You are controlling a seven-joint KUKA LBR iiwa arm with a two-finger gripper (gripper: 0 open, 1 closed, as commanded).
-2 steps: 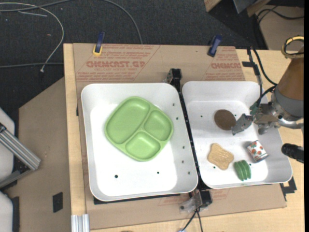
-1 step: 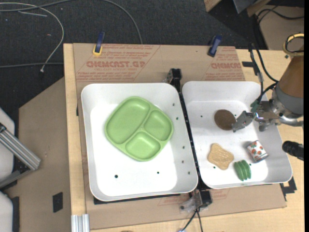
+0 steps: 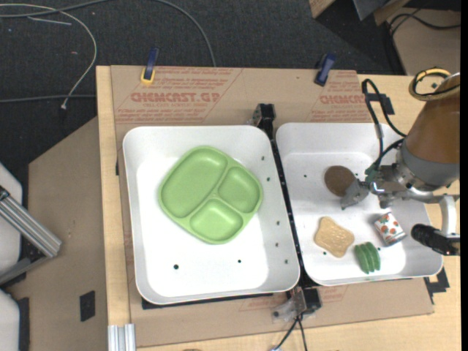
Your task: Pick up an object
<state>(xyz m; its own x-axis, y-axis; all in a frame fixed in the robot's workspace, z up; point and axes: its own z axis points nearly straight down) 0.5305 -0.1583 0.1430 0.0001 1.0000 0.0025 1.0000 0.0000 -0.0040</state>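
Observation:
My gripper (image 3: pixel 369 196) hangs over the right bin (image 3: pixel 314 148), open, with nothing between its fingers. One grey finger (image 3: pixel 353 194) points down-left, just beside a brown round object (image 3: pixel 337 178). A small white object with red dots (image 3: pixel 389 227) lies just below the gripper. A tan toast-shaped piece (image 3: pixel 333 238) and a green ridged object (image 3: pixel 367 257) rest near the bin's front edge. The grey arm with its orange band (image 3: pixel 437 126) reaches in from the right.
The left bin (image 3: pixel 146 262) holds a green divided plate (image 3: pixel 210 194). A black cable (image 3: pixel 376 112) runs along the arm over the right bin's back corner. Blue clamps (image 3: pixel 151 63) hold the cardboard base at the back.

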